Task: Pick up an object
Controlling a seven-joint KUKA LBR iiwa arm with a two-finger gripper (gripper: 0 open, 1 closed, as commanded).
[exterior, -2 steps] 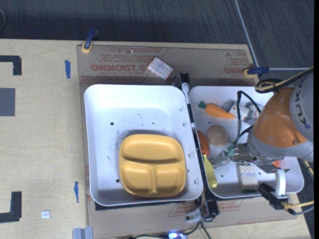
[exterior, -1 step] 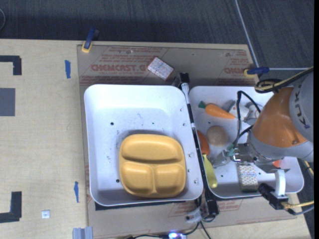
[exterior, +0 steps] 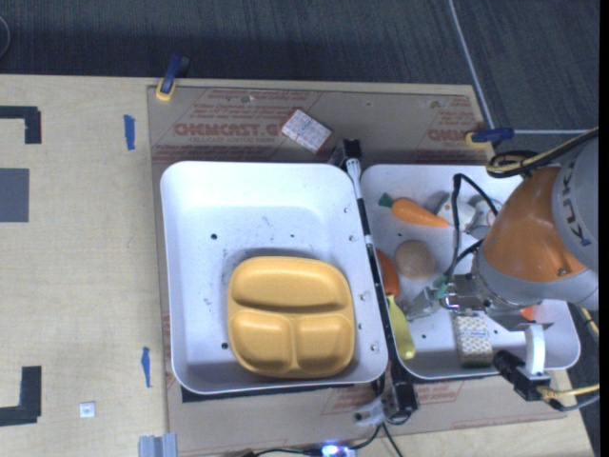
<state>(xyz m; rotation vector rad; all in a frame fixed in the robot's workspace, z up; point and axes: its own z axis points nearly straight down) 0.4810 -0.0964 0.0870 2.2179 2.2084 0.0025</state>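
"CHEMCAST" printed red on brown board (exterior: 224, 129).

This is a robotics lab or test cell, not a home. A pale wooden desk (exterior: 76, 284) carries black alignment marks (exterior: 23, 125) and blue tape tabs (exterior: 129, 132). Two white bins (exterior: 190, 255) sit on printed cardboard (exterior: 238, 122) held by clamps (exterior: 171, 74), with loose cables (exterior: 381, 417) and grey carpet (exterior: 285, 17) beyond.

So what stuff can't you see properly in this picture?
- Gripper: the arm's wrist covers it from above, so open or shut is unclear.
- Right bin: the arm hides its right part.
- Things by the carrot: too small and half covered to name.
- Arm: cut off at the right edge.
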